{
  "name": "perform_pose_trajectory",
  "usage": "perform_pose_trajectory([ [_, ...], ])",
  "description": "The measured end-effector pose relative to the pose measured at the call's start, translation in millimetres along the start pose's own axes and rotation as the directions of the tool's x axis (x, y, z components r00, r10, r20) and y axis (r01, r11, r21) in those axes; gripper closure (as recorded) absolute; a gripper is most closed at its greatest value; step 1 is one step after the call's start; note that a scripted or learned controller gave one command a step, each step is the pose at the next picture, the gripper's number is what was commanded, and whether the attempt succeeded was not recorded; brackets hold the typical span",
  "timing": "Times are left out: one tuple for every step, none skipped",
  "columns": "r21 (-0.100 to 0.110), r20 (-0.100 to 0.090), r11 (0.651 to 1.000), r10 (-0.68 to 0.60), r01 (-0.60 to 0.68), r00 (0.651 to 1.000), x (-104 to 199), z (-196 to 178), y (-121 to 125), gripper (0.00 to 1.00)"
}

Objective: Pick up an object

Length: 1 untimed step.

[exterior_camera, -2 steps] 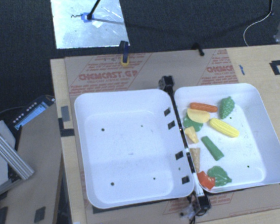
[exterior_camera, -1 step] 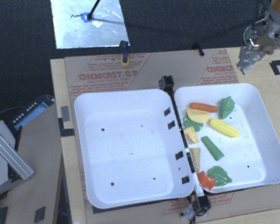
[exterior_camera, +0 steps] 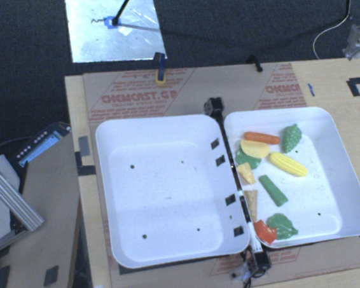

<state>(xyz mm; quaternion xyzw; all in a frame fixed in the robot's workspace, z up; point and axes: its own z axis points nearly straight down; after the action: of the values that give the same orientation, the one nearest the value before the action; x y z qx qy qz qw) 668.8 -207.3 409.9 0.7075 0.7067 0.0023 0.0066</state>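
The right bin [exterior_camera: 341,155] holds several toy foods gathered toward its left side. An orange carrot [exterior_camera: 262,138] lies at the top beside a bumpy green piece [exterior_camera: 291,138]. Below them sit a yellow slice [exterior_camera: 255,149], a yellow corn cob [exterior_camera: 288,164], a green leafy piece [exterior_camera: 246,159] and a small yellow wedge [exterior_camera: 246,174]. A green stick [exterior_camera: 272,190] lies mid-bin, with a tan cone [exterior_camera: 252,202] against the left wall. A green broccoli piece [exterior_camera: 281,225] and a red piece [exterior_camera: 264,231] rest at the front left corner.
The left bin [exterior_camera: 165,189] stands beside the right one, joined by a black clipped divider [exterior_camera: 229,173]. Both sit on a cardboard sheet [exterior_camera: 143,93] on the bench. A shiny metal plate [exterior_camera: 113,26] lies beyond the bench, and a cable [exterior_camera: 331,28] runs at the upper right.
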Motion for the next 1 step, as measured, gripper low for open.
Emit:
perform_pose_trajectory([
  [0.019, -0.009, 1.000, -0.007, 0.008, 1.000, 49.1, 89.3, -29.8, 1.00],
])
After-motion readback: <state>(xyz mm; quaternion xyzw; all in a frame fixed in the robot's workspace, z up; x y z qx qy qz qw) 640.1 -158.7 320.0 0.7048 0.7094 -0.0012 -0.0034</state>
